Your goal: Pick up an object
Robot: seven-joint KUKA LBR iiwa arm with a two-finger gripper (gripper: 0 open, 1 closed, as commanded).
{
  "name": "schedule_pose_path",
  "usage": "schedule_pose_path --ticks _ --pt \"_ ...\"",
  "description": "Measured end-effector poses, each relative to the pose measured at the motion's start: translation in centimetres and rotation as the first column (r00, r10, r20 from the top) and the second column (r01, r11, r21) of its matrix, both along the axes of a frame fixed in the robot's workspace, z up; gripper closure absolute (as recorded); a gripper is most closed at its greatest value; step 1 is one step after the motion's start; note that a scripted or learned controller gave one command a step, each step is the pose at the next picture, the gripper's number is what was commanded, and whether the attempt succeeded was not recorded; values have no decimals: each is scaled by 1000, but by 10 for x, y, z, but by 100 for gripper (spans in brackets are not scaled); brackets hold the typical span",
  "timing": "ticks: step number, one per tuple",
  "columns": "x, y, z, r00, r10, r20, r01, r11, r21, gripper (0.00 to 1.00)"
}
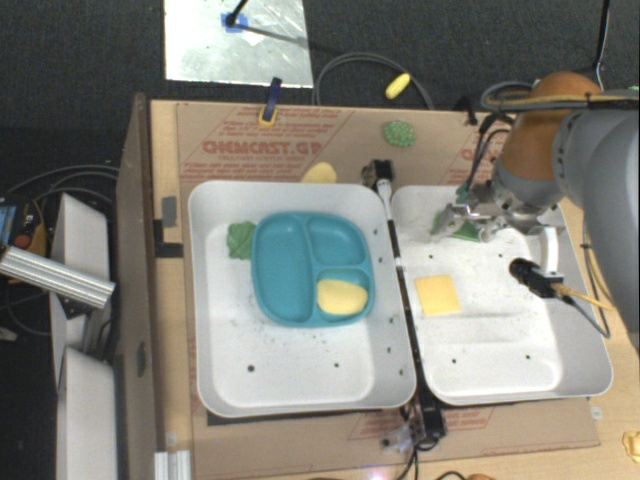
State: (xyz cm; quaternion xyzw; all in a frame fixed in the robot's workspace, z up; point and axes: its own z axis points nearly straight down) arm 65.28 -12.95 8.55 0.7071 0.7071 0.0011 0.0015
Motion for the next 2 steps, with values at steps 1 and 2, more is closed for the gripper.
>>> schedule_pose_path --ticks 1,2 --pt "-49 11 -1 1000 0 -7 0 1000 2 0" --pt "19 7 0 1000 6 1 -6 1000 -1 0"
